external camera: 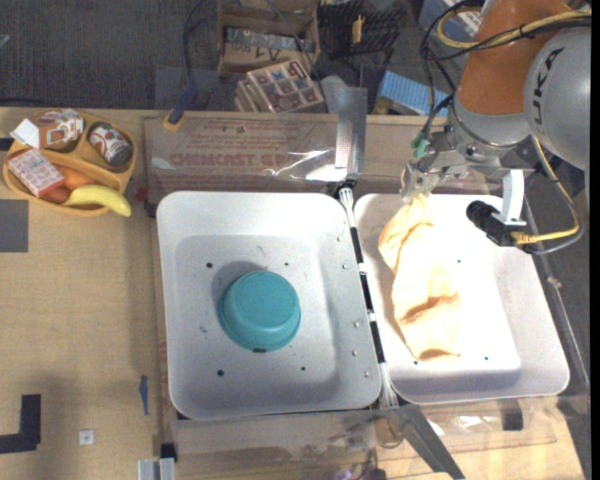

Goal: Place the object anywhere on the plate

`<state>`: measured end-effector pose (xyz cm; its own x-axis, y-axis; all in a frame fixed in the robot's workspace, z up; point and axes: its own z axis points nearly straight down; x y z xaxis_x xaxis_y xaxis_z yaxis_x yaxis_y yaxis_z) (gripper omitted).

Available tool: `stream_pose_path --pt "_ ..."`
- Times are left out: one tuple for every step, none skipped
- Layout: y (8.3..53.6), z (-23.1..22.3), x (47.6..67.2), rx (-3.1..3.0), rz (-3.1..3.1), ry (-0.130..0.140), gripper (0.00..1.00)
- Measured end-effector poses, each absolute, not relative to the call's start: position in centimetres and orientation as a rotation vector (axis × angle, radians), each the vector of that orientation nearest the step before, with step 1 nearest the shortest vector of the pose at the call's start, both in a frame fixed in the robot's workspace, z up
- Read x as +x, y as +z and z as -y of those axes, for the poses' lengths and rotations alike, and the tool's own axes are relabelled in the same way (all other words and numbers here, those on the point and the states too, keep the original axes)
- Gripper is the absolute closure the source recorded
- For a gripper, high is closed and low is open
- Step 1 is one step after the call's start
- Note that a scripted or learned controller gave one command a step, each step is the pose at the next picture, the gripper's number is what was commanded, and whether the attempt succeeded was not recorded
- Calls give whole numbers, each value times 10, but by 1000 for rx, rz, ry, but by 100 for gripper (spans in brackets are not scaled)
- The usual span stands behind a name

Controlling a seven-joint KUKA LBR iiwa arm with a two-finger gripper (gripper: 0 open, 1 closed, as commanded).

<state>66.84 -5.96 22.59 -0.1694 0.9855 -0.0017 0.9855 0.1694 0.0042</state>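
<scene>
With the gripper (419,190) pinching the top corner of the pale yellow cloth (422,281) that drapes down into the right bin (539,375), the lift should clear the divider before swinging left over the teal plate (261,310).

- Arm (553,84): grey rounded casing; black letters "UKA" legible on it.
- Orange band (502,47) above the wrist.
- Yellow and black cables (487,23) looped across the band.
- Gripper (422,183): small, metallic, with exposed wiring and a green detail.
</scene>
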Motion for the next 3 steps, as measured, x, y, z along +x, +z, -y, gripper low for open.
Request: stream_pose_path --pt "221 27 639 1508 -2755 1 100" --pt "233 -15 616 932 -2998 2 100" --pt "233 -63 597 324 -3122 3 100"
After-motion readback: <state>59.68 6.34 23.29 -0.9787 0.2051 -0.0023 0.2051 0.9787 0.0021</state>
